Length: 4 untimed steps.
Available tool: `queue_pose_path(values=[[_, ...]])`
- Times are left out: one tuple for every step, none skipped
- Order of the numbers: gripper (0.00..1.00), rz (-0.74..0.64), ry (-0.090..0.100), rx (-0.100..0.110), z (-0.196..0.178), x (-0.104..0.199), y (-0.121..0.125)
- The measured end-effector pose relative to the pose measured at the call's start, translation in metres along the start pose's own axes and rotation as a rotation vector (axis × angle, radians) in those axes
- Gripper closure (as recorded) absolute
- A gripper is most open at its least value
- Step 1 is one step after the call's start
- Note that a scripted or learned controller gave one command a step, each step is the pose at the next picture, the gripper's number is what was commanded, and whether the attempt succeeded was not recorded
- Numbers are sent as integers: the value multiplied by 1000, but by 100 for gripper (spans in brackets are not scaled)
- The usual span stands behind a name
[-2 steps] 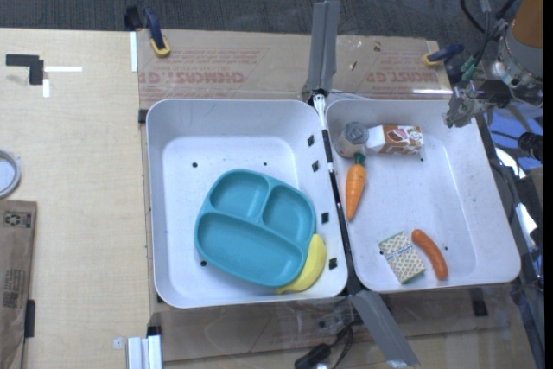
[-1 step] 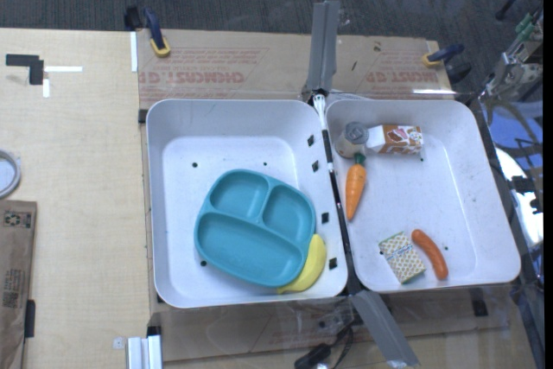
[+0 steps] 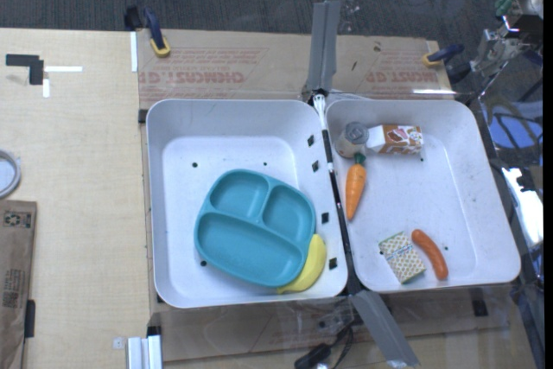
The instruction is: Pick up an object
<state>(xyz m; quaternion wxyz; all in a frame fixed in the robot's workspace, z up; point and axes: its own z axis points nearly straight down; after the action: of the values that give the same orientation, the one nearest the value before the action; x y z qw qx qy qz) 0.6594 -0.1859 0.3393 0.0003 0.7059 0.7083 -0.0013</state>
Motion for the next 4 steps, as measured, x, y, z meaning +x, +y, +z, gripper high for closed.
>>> queue_pose_path(values=[[100,1,1,1,7,26,0],[100,1,1,1,13,39,0],[100,1,0,-1,3,54,0],[100,5,0,-1,-4,41,0]])
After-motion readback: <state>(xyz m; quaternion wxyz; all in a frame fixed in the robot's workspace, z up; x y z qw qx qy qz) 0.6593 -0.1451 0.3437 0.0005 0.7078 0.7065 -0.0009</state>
